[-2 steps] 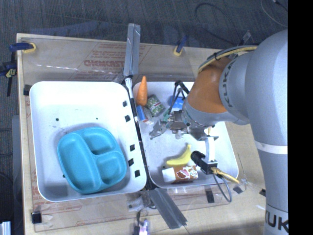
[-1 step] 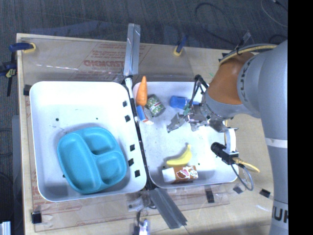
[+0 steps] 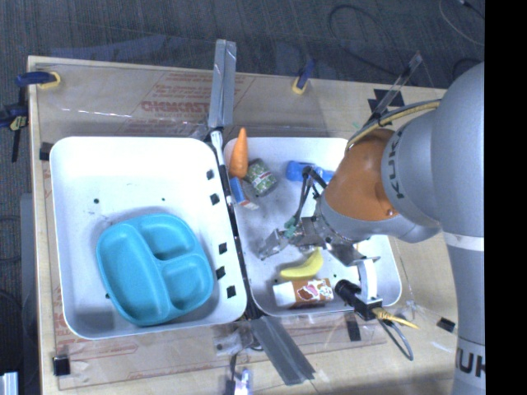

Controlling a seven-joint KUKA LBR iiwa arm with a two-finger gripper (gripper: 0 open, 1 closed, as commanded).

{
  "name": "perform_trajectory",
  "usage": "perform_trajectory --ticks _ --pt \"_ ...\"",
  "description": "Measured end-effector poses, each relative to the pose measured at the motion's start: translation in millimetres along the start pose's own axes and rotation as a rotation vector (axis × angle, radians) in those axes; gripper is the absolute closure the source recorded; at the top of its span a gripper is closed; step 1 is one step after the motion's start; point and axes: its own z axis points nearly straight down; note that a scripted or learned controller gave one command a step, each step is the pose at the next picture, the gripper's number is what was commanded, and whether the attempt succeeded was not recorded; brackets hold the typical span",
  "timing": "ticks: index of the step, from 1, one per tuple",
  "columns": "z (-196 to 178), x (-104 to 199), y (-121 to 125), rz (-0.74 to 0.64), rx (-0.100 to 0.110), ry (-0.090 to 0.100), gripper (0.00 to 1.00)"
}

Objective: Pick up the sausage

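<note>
Camera view: pale wooden bench (image 3: 123, 89) over dark floor (image 3: 165, 6) carries two white bins; pincer's (image 3: 276, 241) state unclear.

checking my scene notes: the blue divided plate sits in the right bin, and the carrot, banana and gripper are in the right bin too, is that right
Not quite. The camera view shows the blue divided plate in the left bin, not the right one. The rest stands: the carrot, the banana and the gripper are in the right bin.

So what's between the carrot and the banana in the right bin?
Camera view: a small green can by the carrot, then the gripper just above the banana.
</note>
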Motion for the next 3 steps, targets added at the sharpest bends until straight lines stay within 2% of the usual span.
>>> perform_trajectory --ticks 1,2,3 --pt "-20.4 -29.1 66.7 -0.028 -0.004 -0.002 0.0" --pt "0.1 16.6 2.9 -0.075 0.0 0.0 0.0" --pt "-9.4 16.5 3.2 -0.081 0.001 -0.001 1.0"
